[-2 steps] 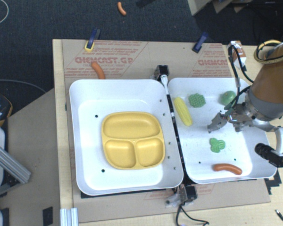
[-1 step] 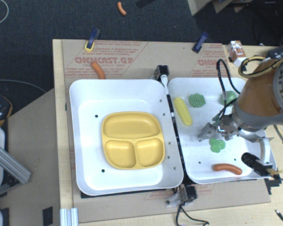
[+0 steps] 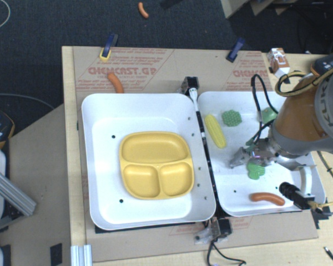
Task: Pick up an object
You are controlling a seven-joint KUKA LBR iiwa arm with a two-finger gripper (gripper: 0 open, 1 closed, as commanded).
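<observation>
In the right bin (image 3: 233, 204) lie a yellow corn cob (image 3: 215, 131), a green broccoli-like piece (image 3: 231, 117), a small green item (image 3: 256, 171) and an orange sausage (image 3: 267, 198). My gripper (image 3: 250, 157) hangs low over the middle of this bin, just above and touching or nearly touching the small green item. I cannot tell whether that item is held. Another green piece (image 3: 268, 114) peeks out at the arm's upper edge, partly hidden.
The left bin (image 3: 100, 126) holds a yellow divided plate (image 3: 155, 164). A second orange sausage (image 3: 116, 82) lies on the cardboard behind the left bin. Clamps (image 3: 107, 47) (image 3: 235, 50) sit at the bench's far edge.
</observation>
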